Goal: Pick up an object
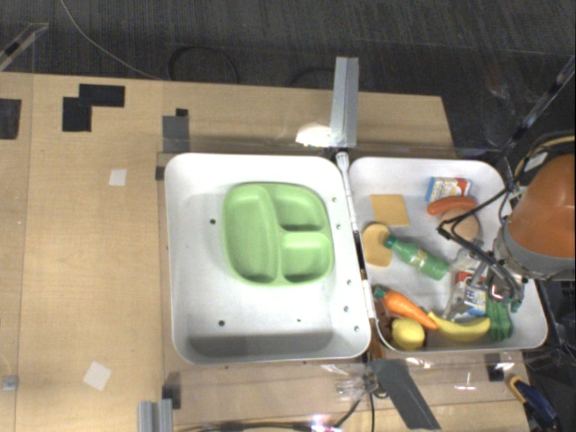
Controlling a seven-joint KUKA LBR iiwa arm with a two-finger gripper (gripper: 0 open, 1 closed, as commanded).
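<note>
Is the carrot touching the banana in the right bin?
Touching. The camera view shows the carrot's pointed end lying against the banana's left end near the front of the right bin, with no gap between them.

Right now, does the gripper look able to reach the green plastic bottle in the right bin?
Probably yes. The green plastic bottle lies uncovered near the middle of the right bin, with nothing on top, and the gripper is just beside it.

Pale wooden desk [81, 268] under dark carpet at the far edge. Two shallow white bins side by side on top: left bin [193, 331], right bin [531, 327], rims meeting at a metal divider post [346, 102]. Black cut-out shapes [90, 104] at far left. Small pale squares, one [118, 177] near those, another [96, 375] toward the near left corner.
</note>
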